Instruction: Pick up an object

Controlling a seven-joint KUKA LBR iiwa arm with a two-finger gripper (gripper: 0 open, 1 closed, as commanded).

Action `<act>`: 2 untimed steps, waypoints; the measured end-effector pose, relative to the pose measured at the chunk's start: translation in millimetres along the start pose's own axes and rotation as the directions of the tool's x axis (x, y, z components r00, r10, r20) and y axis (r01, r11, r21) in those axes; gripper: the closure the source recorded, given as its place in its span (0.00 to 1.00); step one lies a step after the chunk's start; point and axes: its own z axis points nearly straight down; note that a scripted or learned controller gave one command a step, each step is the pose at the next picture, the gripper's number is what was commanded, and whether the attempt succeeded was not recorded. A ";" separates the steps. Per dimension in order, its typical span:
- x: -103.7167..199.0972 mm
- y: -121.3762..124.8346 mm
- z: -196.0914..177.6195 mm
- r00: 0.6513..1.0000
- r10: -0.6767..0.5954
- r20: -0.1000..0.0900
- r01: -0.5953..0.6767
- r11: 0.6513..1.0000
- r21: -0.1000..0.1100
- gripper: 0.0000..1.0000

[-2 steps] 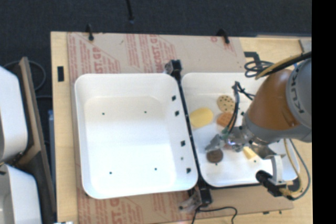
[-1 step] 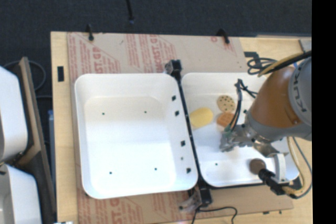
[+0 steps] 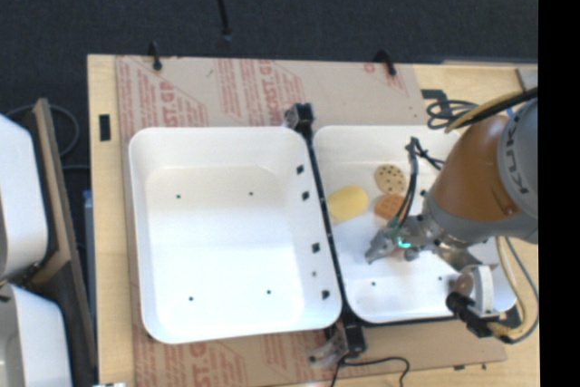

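A yellow lump point(image 3: 347, 202), a tan dotted disc point(image 3: 390, 177) and an orange piece point(image 3: 391, 207), partly hidden by the arm, lie in the right bin point(image 3: 362, 299) near the table's right edge. The jaws point(image 3: 388, 247) hang just below them; how wide they stand is too blurred to tell.

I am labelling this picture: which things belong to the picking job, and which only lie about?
For the job:
- tool
- yellow object
- round tan dotted object
- orange object
- right bin

Only lying about:
- left bin
- cardboard sheet
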 end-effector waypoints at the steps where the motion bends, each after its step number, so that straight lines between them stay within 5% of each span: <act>1: 14.4 77.7 13.2 1.000 -0.003 -0.001 0.003 1.000 0.006 0.00; 2: 7.1 76.6 12.8 1.000 0.000 -0.001 0.000 1.000 0.007 0.00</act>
